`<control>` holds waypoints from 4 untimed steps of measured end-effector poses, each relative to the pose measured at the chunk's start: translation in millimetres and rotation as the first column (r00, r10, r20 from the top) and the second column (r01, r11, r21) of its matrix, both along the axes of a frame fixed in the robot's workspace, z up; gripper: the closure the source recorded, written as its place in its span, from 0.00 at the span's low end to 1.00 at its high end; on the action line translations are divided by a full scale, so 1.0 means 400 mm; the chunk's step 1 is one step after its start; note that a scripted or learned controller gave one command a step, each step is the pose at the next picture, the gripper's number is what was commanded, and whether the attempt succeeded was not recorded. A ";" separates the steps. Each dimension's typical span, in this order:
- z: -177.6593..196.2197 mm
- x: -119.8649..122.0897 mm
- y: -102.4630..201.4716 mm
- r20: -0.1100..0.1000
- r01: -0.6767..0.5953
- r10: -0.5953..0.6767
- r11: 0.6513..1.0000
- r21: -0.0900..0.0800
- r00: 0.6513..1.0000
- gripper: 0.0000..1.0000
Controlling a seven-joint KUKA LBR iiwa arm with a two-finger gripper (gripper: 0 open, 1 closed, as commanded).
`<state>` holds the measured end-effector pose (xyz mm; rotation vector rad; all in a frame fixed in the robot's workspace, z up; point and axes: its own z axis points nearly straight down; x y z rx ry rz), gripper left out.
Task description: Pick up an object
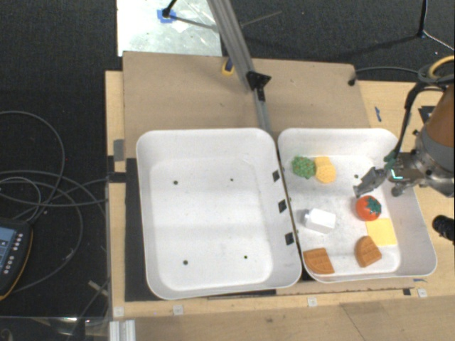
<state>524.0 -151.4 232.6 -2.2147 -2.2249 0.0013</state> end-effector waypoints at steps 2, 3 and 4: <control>-0.105 0.006 -0.016 0.000 0.004 -0.004 1.000 -0.001 1.000 0.00; -0.216 -0.003 -0.030 -0.001 0.004 -0.004 1.000 0.000 1.000 0.00; -0.311 -0.001 -0.031 0.004 0.003 -0.003 1.000 -0.002 1.000 0.00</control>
